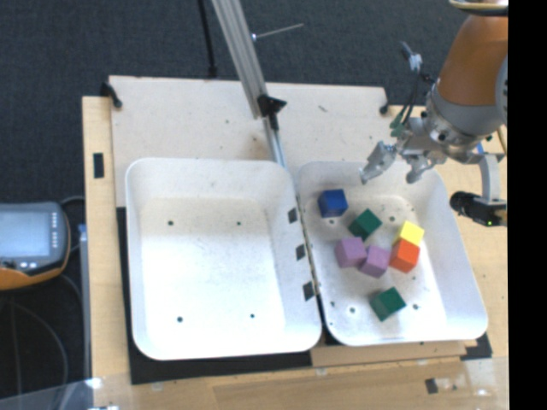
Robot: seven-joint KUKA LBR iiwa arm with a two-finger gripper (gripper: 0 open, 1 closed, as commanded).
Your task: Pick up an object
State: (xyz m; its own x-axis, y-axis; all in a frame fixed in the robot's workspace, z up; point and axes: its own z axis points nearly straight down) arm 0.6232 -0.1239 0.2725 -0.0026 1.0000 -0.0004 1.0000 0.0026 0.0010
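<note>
My gripper (395,171) hangs open over the far edge of the right bin (453,254), fingers spread apart with nothing between them. Below it in that bin lie several small blocks: a blue cube (333,202) nearest the gripper's left finger, a dark green cube (366,224), a yellow block (411,232) resting against an orange one (404,255), two purple cubes (349,252) (375,261) side by side, and a second green cube (388,301) near the front.
The left bin (214,254) adjoins the right one along a shared rim (303,246). A slanted metal rail (244,54) rises behind the bins. A grey handheld device (30,237) sits off the bench at left.
</note>
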